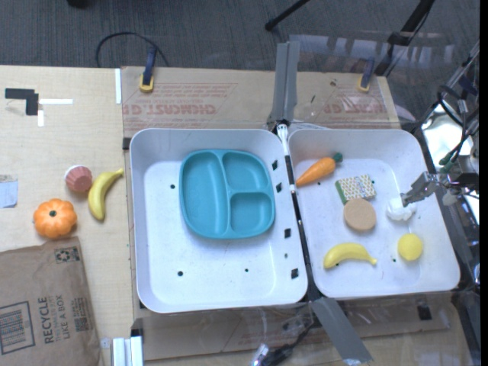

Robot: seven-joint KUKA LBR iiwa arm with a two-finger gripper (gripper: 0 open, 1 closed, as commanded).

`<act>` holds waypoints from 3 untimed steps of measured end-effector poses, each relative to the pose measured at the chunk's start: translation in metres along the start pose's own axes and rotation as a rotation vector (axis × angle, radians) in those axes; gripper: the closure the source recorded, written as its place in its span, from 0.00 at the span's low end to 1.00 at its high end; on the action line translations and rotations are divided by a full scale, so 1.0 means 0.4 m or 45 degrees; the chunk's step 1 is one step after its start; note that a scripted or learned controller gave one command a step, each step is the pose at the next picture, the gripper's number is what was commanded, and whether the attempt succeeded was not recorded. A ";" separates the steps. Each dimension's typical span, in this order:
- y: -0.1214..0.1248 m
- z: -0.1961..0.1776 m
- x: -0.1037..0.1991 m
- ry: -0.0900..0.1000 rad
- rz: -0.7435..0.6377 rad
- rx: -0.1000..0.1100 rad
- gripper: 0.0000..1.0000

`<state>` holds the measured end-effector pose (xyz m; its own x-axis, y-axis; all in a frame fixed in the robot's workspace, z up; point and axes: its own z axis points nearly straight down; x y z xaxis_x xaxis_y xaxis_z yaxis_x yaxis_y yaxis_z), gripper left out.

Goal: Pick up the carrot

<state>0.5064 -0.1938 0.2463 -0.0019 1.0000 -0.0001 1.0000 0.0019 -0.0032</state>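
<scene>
The orange carrot (316,171) with a small green top lies tilted in the upper left corner of the right bin (381,147), close to the divider between the bins. My gripper (418,191) comes in low from the right edge, near the right wall of that bin and just above a small white object (398,210). It is well to the right of the carrot, with a patterned square piece (355,187) between them. Nothing shows between its tips.
The right bin also holds a tan round disc (360,215), a yellow lemon (410,247) and a banana (349,256). A teal divided plate (227,192) sits in the left bin (152,265). On the bench at left lie a pumpkin (55,218), a banana (103,193) and a pink cupcake (78,179).
</scene>
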 end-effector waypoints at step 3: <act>0.049 0.081 0.287 -0.002 0.182 -0.002 1.00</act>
<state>0.5255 -0.0790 0.2138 0.1408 0.9900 -0.0017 0.9900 -0.1408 -0.0019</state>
